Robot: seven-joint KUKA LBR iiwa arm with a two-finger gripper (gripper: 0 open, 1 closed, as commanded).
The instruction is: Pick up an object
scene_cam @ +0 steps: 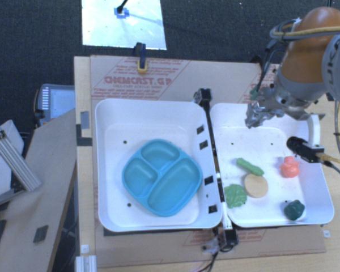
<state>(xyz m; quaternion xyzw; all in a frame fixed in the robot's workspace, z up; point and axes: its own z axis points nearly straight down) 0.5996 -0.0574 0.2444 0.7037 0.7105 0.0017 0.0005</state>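
I see the arm reaching in from three o'clock, its orange band high at the upper right, and nothing in this task looks done yet. The left bin carries a blue divided plate at its centre. The right bin holds all the candidates, clustered toward its five o'clock half: a tan disc with a green pod-shaped piece touching it at eleven o'clock, a leafy green piece just beside it at eight o'clock, an orange-red item out toward three o'clock, and a dark green lump at five o'clock of the disc. The gripper hangs over the bin's twelve o'clock edge, well apart from every object; I cannot tell how wide it is set, and I see nothing in it. By my reading, the whole pick remains: choose a piece, travel toward six o'clock, descend, close, lift.
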